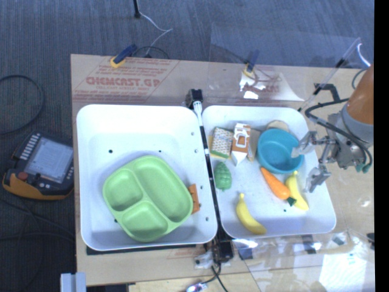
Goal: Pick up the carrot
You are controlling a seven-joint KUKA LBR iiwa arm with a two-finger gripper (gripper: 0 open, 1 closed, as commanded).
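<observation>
The orange carrot [275, 184] lies slanted in the right bin [322, 221], just below a blue bowl [278, 150] and touching a small yellow item [296, 191] on its right. My gripper [310, 162] hovers over the bin's right rim, to the right of the bowl and up-right of the carrot. Its two fingers [316, 178] stand apart, open, with nothing between them.
A banana [249, 215], a green bumpy vegetable [223, 176] and two small boxes [222, 142] [241, 143] share the right bin. The left bin [91, 132] holds a green divided plate [146, 197] with a small orange piece [194, 197] at its edge. A pendant [41, 166] lies far left.
</observation>
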